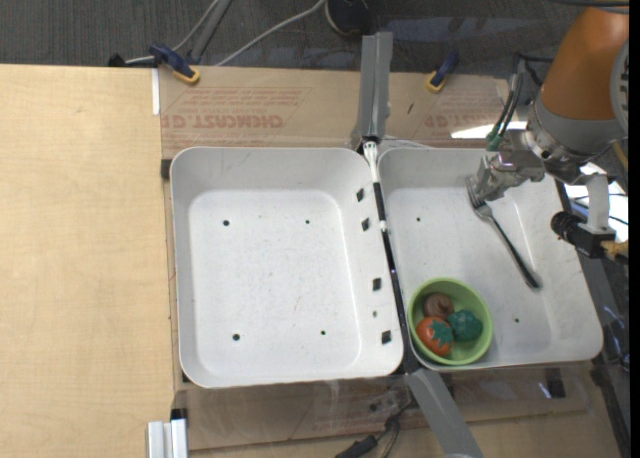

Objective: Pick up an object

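Upper right of frame: end effector [487, 189] down at the tines of a fork [508, 237] in the right bin [560, 346]; grip impossible to judge. Lower centre-right: green bowl [452, 322] of toy food.

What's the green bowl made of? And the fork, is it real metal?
The green bowl looks like smooth plastic: bright, even colour with a soft sheen. The fork looks like metal, grey and slightly shiny, though grey plastic could look the same from here.
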Action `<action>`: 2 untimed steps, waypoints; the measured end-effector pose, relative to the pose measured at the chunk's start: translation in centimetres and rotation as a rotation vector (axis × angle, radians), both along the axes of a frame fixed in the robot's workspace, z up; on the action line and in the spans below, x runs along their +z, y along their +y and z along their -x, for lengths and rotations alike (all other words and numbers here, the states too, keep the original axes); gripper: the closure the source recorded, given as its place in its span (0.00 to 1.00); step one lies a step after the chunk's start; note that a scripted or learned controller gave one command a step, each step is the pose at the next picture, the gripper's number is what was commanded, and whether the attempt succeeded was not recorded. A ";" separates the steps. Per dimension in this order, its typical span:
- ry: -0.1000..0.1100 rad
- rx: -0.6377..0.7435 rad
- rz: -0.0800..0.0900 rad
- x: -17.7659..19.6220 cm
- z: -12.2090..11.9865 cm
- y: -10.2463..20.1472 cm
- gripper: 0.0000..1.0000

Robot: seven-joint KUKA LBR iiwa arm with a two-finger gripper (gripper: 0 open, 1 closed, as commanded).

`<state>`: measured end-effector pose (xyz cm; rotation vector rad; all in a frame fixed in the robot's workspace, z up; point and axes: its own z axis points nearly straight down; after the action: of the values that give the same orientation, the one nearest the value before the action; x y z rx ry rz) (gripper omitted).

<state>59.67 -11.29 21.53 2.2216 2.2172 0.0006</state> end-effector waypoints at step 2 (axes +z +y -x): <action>0.002 -0.179 0.000 -12.3 -5.8 -4.9 0.00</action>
<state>65.43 -16.19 9.24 2.4117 2.0104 -0.0019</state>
